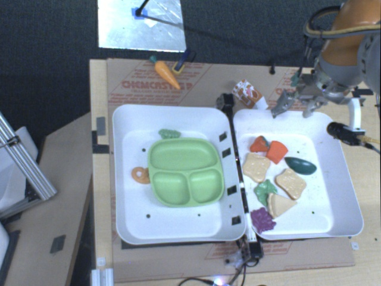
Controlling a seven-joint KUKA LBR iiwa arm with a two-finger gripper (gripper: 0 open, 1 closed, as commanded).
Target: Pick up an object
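Toy food lies clustered in the shallow white right bin (339, 177). We see the end effector (296, 105) above that bin's far rim, fingers spread, holding nothing. We'd descend on the orange-red plastic pepper (269, 148), nearest that rim.

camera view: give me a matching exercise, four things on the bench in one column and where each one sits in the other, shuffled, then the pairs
Things:
1. green divided plate
2. orange carrot
3. purple grapes
4. hand

Places:
A. on the cardboard beyond the bins, outside both
B. in the left bin, near its middle
C. above the far rim of the right bin
D. near the front edge of the right bin, close to the divider

Pairs: 1-B, 2-A, 3-D, 4-C
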